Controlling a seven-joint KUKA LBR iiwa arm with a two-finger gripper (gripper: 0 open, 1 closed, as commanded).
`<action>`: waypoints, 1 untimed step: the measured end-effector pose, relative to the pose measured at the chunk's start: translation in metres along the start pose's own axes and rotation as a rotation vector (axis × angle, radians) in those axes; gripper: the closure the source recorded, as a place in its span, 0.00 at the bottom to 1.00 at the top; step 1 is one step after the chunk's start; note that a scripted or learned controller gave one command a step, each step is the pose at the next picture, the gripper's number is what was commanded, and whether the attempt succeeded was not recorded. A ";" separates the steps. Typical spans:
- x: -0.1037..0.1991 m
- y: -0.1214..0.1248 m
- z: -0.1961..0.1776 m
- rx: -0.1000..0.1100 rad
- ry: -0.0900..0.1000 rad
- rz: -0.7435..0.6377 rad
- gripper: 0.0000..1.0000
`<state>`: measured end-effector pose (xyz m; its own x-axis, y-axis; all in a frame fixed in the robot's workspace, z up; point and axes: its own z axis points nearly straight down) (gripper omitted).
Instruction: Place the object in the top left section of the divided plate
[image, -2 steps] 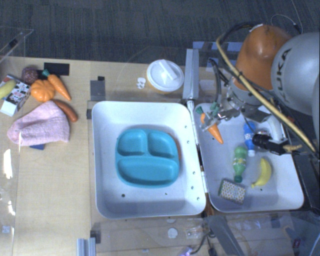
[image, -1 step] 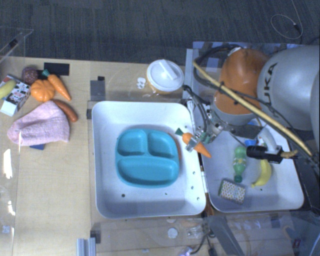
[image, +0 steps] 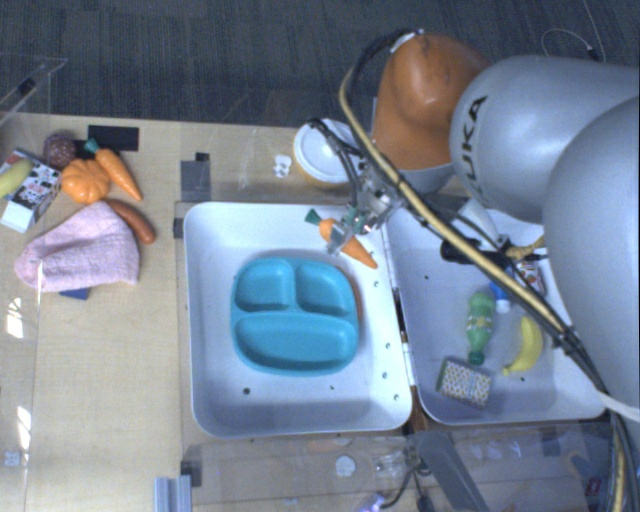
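Left bin (image: 205, 330): holds divided plate (image: 295, 315); carrot (image: 345, 243) at its back-right corner.
Right bin (image: 430, 390): bottle (image: 480, 325), banana (image: 527, 345), sponge (image: 465, 381).

Only readable text — the black "KUKA" lettering on the grey arm (image: 540, 130), running vertically along its upper casing near the orange band; just part of the word is clear from this angle. The small printed card (image: 30, 192) at the bench's far left edge carries a black-and-white pattern — too small to read. The patterned packet (image: 465, 381) in the right bin (image: 560, 400) has speckled print, nothing legible.
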<state>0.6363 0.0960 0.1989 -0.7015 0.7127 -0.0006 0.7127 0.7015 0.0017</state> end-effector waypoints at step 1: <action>0.000 0.000 0.000 0.000 0.000 0.001 0.00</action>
<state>0.6363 0.0956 0.1988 -0.7010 0.7131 -0.0006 0.7131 0.7010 0.0015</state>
